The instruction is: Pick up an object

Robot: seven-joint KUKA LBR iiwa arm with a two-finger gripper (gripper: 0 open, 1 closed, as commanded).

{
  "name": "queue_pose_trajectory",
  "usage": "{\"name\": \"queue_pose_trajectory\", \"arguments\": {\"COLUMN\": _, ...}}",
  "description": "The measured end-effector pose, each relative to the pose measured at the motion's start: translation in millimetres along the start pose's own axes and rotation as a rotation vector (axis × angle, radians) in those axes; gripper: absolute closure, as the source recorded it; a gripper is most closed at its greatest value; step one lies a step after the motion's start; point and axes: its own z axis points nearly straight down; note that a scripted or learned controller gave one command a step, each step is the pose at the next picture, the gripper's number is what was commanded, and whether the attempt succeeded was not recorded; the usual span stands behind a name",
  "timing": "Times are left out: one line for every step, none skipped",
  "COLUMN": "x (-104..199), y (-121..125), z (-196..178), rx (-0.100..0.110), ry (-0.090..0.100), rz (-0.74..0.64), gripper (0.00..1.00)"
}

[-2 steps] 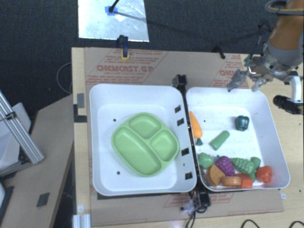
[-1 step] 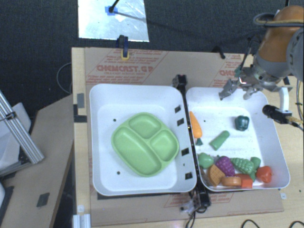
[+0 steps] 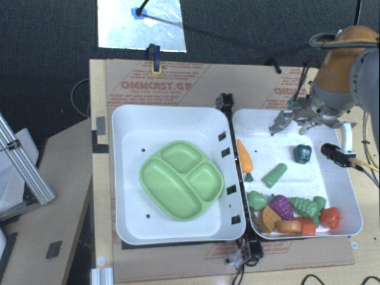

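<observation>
The robot arm (image 3: 347, 64) is reaching in from the right, and its gripper (image 3: 292, 121) is hanging over the far part of the right bin (image 3: 350, 189). Its two fingers are spreading wide apart, with nothing between them. A dark green toy (image 3: 303, 154) is lying just near of the gripper, not touching it. A light green piece (image 3: 274, 175) is sitting in the middle of this bin. An orange carrot (image 3: 243, 155) is lying by the bin's left wall. More toy foods are piling up along the near side: a purple bunch of grapes (image 3: 281, 206), a red tomato (image 3: 330, 217) and others. The left bin (image 3: 127, 159) is holding a green tray (image 3: 181, 180) with three parts
</observation>
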Motion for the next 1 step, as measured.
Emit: {"name": "queue_pose_trajectory", "arguments": {"x": -9.7, "y": 2.6, "z": 53.7, "rx": 0.001, "ry": 0.0, "rz": 0.0, "gripper": 0.0}}
